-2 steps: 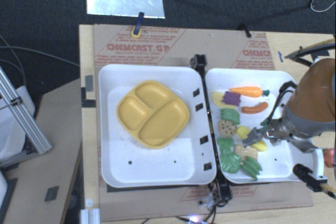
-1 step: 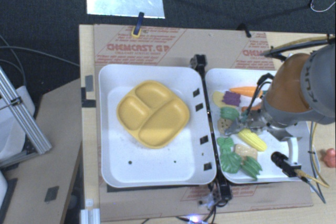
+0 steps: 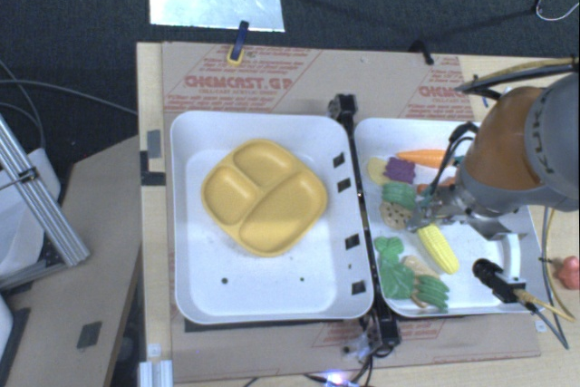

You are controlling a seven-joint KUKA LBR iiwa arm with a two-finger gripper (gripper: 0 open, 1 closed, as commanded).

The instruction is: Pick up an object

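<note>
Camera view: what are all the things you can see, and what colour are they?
left bin: 1, white, left half of bench
divided plate: 1, yellow, lying in left bin
right bin: 1, white, beside left bin
carrot: 1, orange, top of right bin
purple toy: 1, purple, below carrot
corn: 1, yellow, middle of right bin
green toys: several, green, lower left of right bin
arm: 1, grey with orange band, over right bin
gripper: 1, dark, just above corn

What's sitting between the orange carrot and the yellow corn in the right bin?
In the camera view, the gripper lies between the carrot and the corn, with a green toy just to its left.
</note>
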